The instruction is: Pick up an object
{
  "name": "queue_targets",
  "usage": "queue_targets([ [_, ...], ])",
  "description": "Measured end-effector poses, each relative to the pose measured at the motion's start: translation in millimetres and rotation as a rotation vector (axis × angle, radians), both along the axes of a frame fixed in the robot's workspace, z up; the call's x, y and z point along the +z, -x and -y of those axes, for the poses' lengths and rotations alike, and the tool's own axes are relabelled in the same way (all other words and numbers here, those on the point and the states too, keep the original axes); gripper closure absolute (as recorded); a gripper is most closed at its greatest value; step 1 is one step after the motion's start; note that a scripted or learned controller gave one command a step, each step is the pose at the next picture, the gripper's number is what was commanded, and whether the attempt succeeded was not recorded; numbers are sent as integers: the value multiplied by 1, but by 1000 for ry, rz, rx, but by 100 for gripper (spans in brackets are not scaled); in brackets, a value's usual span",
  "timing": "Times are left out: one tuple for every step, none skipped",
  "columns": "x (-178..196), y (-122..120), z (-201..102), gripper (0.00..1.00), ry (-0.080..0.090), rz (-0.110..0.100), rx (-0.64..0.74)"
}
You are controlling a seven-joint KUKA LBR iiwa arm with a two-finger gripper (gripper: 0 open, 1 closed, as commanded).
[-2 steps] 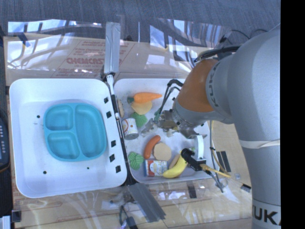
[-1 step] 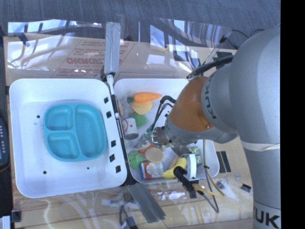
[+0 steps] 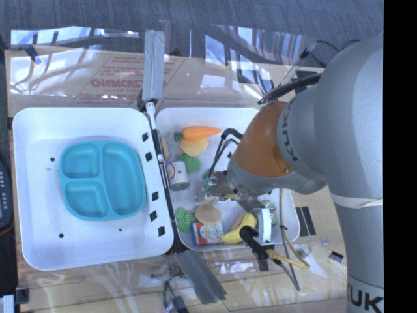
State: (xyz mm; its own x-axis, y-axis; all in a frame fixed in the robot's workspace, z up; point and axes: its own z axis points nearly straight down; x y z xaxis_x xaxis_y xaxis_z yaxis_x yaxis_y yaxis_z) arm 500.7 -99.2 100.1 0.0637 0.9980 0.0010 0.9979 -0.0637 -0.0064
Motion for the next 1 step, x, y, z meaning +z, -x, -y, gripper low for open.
queue_targets([
  [93,-65,-66,100,0,8,213],
])
